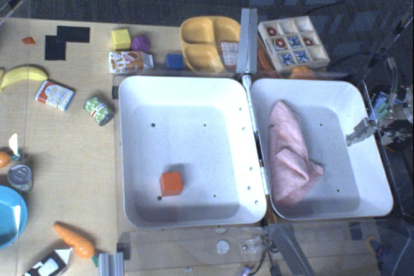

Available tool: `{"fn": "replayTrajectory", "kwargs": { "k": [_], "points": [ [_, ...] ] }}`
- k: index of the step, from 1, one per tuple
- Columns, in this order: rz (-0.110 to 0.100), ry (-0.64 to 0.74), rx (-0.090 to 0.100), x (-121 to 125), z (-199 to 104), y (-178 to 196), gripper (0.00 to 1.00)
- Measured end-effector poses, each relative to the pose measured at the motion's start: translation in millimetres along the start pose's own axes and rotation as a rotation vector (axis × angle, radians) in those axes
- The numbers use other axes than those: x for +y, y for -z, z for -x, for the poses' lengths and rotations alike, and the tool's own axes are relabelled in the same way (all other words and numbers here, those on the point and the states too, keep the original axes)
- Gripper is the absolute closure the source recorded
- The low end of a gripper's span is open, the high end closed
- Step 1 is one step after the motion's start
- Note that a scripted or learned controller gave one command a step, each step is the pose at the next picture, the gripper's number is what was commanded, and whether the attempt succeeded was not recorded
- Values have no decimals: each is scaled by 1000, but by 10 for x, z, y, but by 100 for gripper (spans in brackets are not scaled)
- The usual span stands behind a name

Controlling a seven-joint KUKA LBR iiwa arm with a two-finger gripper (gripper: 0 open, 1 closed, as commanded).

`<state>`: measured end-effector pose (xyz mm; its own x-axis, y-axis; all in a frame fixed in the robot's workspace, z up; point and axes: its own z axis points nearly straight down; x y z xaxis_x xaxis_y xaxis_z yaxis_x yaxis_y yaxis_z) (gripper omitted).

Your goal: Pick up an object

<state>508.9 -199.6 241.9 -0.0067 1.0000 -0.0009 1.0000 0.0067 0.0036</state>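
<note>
Two candidates lie in the bins, and the nearer one by far is the pink cloth (291, 155). The gripper (358, 133) sits at the right-hand rim of the right bin (336, 106), low over the wall. It is too small and blurred here to tell whether it is open or clenched, and nothing can be seen held in it.

From the gripper, the cloth lies toward the view's left and a little toward the near edge, in the same bin, with a strip of bare white floor between them. Its long axis runs from the far side of the bin to the near side, so it lies crosswise to a straight reach in from the right. It is soft, rumpled fabric, narrow at the far end and bunched into a thicker fold at the near end. That fold looks like the best place to pinch, since the flatter parts would likely slip or lift only a thin layer.

The orange block (171, 183) is well apart from the gripper, beyond the cloth and across the divider, in the near part of the left bin (194, 132). It is small, hard and square-edged with flat faces, easy to clamp but a much longer reach.

Outside the bins, farther off again, a banana (22, 76) and a carrot (74, 240) rest on the wooden bench (77, 158).
</note>
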Motion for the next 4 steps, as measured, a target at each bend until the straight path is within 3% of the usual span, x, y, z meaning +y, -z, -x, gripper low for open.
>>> {"fn": "replayTrajectory", "kwargs": {
  "k": [1,2,3,4],
  "points": [
    [0,25,0,222,-429,-797,0],
    [15,161,-3,267,-841,-1493,0],
    [18,180,-5,279,-973,-1492,0],
    [26,183,-3,313,-1000,-1367,100]
  ]
}}
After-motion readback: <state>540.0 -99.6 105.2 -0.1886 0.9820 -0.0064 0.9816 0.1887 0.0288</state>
